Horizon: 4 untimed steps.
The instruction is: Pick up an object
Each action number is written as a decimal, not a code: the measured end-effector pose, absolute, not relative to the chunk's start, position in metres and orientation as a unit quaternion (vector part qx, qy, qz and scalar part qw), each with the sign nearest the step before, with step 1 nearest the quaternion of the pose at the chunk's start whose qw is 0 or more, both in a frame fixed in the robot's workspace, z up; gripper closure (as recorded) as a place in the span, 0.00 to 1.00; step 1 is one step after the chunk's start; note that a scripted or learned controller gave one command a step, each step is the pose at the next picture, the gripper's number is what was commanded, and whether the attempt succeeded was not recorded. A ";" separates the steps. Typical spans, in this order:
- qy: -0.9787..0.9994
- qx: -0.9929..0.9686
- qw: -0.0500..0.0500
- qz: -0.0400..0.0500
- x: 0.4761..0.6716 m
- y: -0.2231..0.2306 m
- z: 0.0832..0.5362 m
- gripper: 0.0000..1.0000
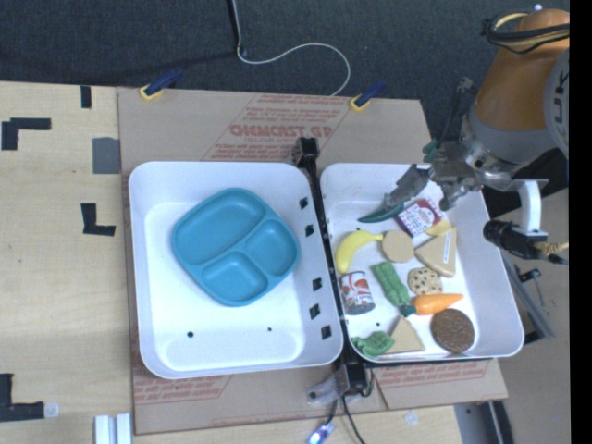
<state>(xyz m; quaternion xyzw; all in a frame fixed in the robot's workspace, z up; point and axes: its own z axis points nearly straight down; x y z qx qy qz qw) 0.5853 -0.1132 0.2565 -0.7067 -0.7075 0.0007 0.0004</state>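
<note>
Two white bins (148,248), end effector (427,185) over toy food (407,280).

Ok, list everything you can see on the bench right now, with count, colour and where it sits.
Bins: two, white, side by side.
Divided plate: one, blue, left bin.
Banana: one, yellow, right bin, near the divider.
Can: one, red and white, below the banana.
Carrot: one, orange, right bin.
Round brown piece: one, right bin's near corner.
Clamps: two, yellow and blue, cardboard's far edge.
Cable: one, white, beyond the cardboard.
Gripper: one, grey, over the right bin's far part.
</note>
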 end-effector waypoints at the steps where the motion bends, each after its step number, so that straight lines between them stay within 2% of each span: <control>1: -0.709 -0.706 0.000 -0.001 0.510 -0.077 0.363 0.00; 2: -0.708 -0.706 0.000 0.001 0.513 -0.078 0.368 1.00; 3: -0.711 -0.703 -0.004 -0.006 0.487 0.011 0.494 1.00; 4: -0.711 -0.704 -0.001 -0.002 0.484 0.082 0.537 1.00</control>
